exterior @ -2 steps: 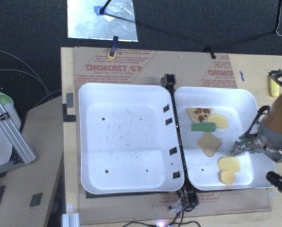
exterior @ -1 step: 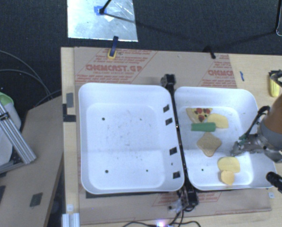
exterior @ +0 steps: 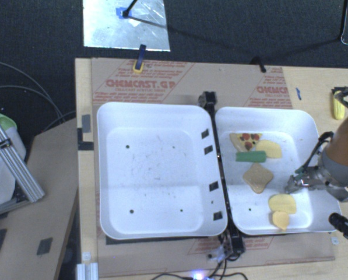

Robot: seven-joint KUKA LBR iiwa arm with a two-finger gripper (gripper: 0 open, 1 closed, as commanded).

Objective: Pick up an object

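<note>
flat tan cracker point(exterior: 258, 178), green block point(exterior: 250, 156)

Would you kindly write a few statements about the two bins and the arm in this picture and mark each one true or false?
1. The green block lies in the right bin. True.
2. The pizza slice lies in the left bin. False: it lies in the right bin, just above the green block in the view.
3. The gripper is over the right bin. True: it sits near that bin's right side.
4. The tan cracker lies between the gripper's fingers. False: it lies apart from the gripper, to its left in the view.
5. Two yellow pieces lie near the right bin's front edge. True.
</note>
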